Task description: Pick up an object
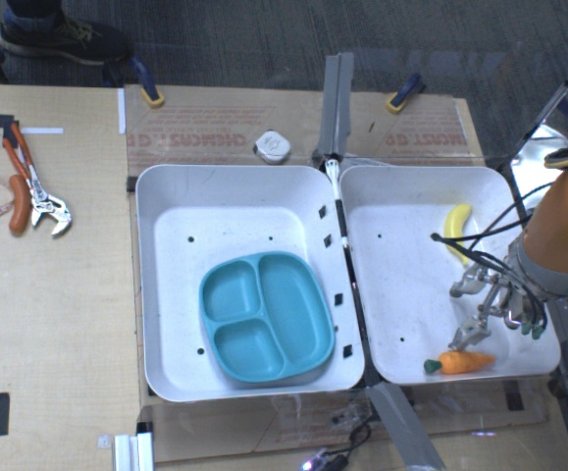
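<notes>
2 shallow white plastic bins sit side by side on the pale wooden tabletop (58, 341), meeting along a line near the middle of the camera view. The left bin (166, 292) holds a teal plastic divided plate (266, 315) with 3 compartments, lying flat and slightly turned toward the bin's lower half.

The right bin (401, 263) holds 2 toy foods. A yellow plastic banana (456, 223) lies near the upper right part of the bin, partly crossed by black cables from the arm. A small orange plastic carrot with a green tip (459, 362) lies along the bin's lower edge, green end pointing left.

The grey arm with its orange band (563, 229) comes in from the right, and its metal 2-finger gripper (472, 312) hangs over the right side of the right bin, between the banana and the carrot. Its fingers (469, 287) are spread apart and released, with nothing between them; the lower fingertip is just above the carrot, though whether it touches it cannot be told.

On the tabletop left of the bins lies an orange-handled adjustable wrench (28, 199). Above the bins, on a brown cardboard sheet (215, 130), sits a small round white tape measure (273, 146), and 2 yellow-handled clamps (401, 94) grip the tabletop's far edge. A grey metal bar (336, 101) runs up from the junction of the bins. A dark shoe (58, 35) stands on the floor at upper left.
</notes>
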